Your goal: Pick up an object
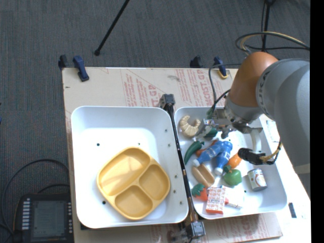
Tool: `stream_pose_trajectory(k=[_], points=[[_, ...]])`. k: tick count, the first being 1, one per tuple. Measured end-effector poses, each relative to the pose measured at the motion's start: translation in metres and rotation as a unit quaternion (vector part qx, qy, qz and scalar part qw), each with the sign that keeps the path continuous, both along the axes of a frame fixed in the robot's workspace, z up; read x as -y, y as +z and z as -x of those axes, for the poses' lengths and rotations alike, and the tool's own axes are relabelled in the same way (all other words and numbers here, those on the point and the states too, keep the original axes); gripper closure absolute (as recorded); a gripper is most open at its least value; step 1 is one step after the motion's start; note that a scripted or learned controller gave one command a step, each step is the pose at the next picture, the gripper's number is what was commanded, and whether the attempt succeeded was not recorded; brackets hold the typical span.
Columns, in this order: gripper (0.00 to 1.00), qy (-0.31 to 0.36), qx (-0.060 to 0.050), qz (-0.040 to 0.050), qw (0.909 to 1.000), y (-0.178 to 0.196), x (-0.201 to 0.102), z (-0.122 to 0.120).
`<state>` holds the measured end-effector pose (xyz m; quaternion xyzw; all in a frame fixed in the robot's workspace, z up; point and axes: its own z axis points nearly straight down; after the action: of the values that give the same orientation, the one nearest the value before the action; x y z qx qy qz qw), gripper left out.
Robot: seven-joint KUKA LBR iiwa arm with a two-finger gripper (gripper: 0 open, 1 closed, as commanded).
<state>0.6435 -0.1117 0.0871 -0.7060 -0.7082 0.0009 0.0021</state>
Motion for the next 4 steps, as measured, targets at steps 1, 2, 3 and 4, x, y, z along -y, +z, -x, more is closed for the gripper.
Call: stream_pose_trajectory(k=[1, 2, 3, 4], points=[[1.0, 0.0, -0.001, -0.0004, 1.0, 0.01, 0.0, 0.0], [0.0, 0.0, -0.001, -0.0004, 1.0, 0.01, 0.0, 0.0], [0.0, 0.001, 0.001, 0.0002, 1.0, 0.0, -0.027, 0.0], [1.0, 0.001, -0.001, -0.0003, 1.0, 0.01, -0.027, 0.0]])
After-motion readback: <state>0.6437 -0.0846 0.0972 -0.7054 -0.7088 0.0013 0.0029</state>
